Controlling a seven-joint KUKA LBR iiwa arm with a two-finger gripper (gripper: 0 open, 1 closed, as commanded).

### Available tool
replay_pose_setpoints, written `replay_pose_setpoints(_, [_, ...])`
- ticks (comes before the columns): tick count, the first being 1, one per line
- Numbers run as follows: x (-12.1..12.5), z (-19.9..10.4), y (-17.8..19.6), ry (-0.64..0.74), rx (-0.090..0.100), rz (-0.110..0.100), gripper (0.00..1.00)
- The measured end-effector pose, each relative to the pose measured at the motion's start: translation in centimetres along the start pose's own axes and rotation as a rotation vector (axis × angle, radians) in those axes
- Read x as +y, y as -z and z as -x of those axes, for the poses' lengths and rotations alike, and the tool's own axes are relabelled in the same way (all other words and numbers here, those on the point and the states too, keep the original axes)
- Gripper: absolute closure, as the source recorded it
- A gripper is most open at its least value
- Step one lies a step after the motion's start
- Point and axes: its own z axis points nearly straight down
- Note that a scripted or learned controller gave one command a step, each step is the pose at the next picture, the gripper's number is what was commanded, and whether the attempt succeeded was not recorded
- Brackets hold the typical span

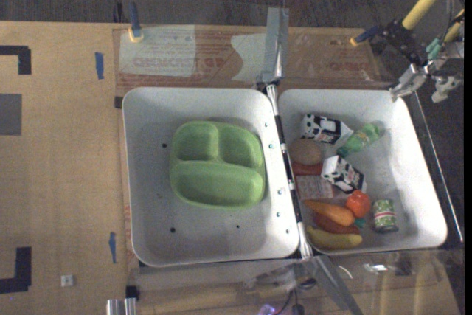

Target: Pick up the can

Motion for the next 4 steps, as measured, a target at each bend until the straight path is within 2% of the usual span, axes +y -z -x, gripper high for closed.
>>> replay_pose_setpoints(1, [-6.1, 1.2, -14.1, 0.101, 0.0, 0.001, 0.0])
replay_pose_setpoints(2, [-9.6, 0.2, -18.9, 0.068, 0.012, 0.004, 0.0])
replay_pose_setpoints(3, [-9.6, 0.6, -17.9, 0.064, 0.004, 0.006, 1.0])
replay_pose_setpoints(4, [-3.1, 0.7, -1.4, -0.42, -0.001, 0.002, 1.0])
